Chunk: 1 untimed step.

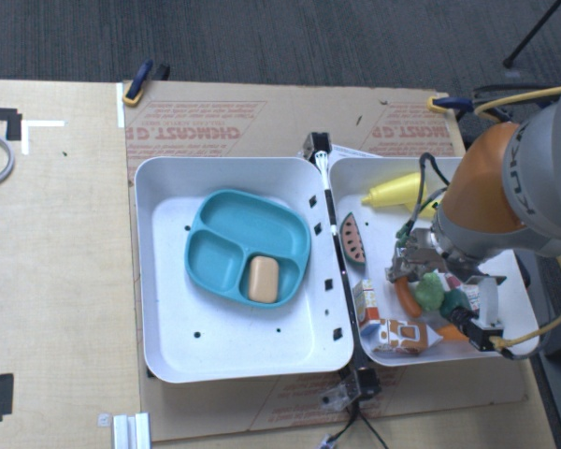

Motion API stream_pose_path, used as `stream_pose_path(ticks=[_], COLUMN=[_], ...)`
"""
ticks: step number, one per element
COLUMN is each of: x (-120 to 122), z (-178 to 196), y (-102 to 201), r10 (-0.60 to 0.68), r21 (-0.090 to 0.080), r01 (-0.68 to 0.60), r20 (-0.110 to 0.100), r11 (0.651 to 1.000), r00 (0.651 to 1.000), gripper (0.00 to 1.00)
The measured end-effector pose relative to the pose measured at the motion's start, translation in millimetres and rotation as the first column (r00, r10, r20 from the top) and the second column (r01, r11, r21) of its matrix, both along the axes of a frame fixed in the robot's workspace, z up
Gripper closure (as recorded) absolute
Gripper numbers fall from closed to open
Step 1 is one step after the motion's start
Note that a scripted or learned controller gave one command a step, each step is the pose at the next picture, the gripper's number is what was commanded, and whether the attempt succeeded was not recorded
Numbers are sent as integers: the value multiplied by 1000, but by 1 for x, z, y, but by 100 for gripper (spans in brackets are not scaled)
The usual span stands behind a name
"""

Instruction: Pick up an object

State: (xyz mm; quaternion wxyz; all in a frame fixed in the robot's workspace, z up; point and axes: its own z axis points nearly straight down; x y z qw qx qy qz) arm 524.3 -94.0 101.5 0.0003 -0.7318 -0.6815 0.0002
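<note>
Bins, two of them, white and shallow, sat side by side on a cardboard sheet [215, 124] laid over a wooden bench [56, 279], seen from above at a slant. A grey arm [533, 185] with an orange band [477, 185] reached in from the right, its gripper [413, 265] lowered into the right bin [519, 283]. The wrist hid the fingertips, so whether the jaws were open, closed or gripping anything could not be told.

Clutter lay around the gripper. Touching or directly under it, on its lower right, were a green toy [431, 291] and an orange carrot-like piece [408, 297]; which one the fingers met was unclear. Just left of the jaws lay a watermelon slice [352, 238], red with dark seeds. Above and slightly left of the jaws lay a yellow squeeze bottle [393, 192], on its side, nozzle pointing left. Below and left of the jaws lay a small white and red packet [366, 302], and beneath that an orange and white carton [399, 336] near the bin's front wall.

Well left of the jaws, across the divide, the left bin [164, 279] held a teal divided plate [229, 241] with a tan bread-like block [263, 279] in its lower right compartment.

A blue and yellow clamp [137, 81] sat at the far left corner of the cardboard, well apart from the gripper.
</note>
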Motion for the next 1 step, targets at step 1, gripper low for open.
stream_pose_path(ticks=[1], x=[12], z=[148], y=[42], r10=[-19], r21=[-2], r01=[19], r20=[1], r11=[1000], r00=[1000], gripper=[100])
